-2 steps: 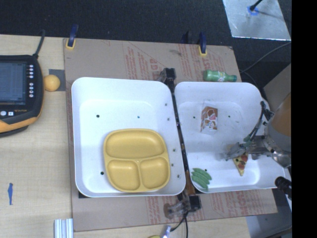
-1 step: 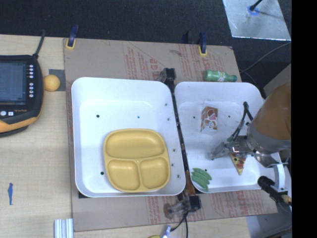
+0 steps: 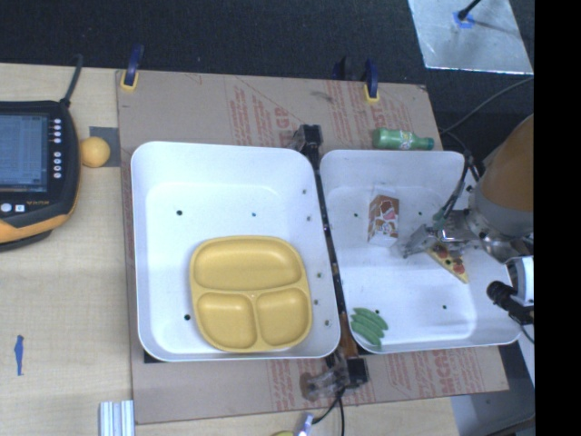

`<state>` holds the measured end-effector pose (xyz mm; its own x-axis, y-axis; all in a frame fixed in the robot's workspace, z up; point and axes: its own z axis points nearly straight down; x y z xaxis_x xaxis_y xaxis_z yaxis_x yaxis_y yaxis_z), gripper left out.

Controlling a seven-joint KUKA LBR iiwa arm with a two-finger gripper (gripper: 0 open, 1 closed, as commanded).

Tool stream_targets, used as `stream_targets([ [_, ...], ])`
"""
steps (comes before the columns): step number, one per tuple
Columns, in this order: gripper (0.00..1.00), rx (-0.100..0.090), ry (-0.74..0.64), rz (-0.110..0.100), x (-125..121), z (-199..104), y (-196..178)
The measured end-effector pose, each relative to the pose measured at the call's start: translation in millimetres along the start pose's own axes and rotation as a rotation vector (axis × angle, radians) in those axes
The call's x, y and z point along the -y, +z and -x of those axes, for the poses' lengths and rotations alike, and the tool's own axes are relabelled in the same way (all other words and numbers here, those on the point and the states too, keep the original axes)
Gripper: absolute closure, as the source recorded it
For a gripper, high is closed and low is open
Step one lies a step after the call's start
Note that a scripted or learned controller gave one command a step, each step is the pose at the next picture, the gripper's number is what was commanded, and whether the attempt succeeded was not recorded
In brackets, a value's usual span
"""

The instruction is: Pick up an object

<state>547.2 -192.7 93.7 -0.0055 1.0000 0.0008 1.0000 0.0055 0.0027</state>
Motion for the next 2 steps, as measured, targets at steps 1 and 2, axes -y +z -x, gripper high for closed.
stream_targets([
  [1, 0.0, -0.001, 0.0, 0.001, -72.9, 18.1, -0.5],
  [2, 0.0, 0.0, 0.002, -0.001, -104.4, -41.9, 0.4],
])
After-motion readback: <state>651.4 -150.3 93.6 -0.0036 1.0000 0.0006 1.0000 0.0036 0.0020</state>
